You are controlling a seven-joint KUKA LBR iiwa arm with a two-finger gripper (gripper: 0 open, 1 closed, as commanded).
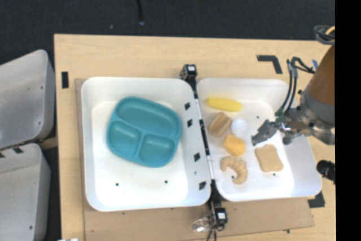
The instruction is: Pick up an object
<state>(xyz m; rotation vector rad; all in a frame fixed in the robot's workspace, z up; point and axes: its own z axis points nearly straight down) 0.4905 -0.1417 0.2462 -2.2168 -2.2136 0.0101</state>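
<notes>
Gripper (264, 135) hovers just above toast slice (269, 158).

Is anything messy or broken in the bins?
Nothing stands out. The blue tray lies flat in the left bin, just turned a bit. The corn, croissant and toast sit apart in the right bin, unspilled.

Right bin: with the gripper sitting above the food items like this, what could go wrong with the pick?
The gripper hangs just above the toast slice, which lies flat; the fingers may slide off it. The white ball, orange block, bread roll and croissant sit packed together, so a descent there could nudge neighbours or catch two. The ball would likely roll away if touched.
</notes>
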